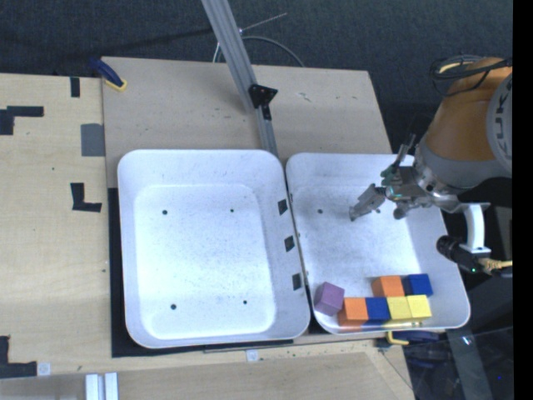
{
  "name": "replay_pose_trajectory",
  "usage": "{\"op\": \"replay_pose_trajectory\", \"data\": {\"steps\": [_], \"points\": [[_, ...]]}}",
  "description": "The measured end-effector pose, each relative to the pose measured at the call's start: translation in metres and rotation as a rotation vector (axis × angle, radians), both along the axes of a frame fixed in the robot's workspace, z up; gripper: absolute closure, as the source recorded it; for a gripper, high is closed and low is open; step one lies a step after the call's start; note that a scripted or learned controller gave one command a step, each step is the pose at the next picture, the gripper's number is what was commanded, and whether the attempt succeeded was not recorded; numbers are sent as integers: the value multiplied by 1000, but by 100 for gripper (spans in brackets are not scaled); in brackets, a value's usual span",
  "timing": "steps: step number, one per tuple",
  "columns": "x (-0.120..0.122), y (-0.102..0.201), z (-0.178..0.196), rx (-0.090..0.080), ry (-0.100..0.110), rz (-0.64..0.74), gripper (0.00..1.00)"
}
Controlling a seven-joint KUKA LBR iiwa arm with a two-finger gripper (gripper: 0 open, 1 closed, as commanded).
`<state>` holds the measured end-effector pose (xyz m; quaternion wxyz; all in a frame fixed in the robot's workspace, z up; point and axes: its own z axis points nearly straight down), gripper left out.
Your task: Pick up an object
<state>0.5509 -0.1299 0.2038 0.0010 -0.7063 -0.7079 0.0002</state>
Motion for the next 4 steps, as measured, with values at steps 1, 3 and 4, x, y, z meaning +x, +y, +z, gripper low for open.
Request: {"op": "replay_pose_trajectory", "data": {"steps": [1, 3, 4], "points": [[16, -26, -81, -2, 6, -3, 0], [-5, 27, -112, -2, 3, -2, 0], [-43, 32, -72, -1, 0, -3, 0]]}}
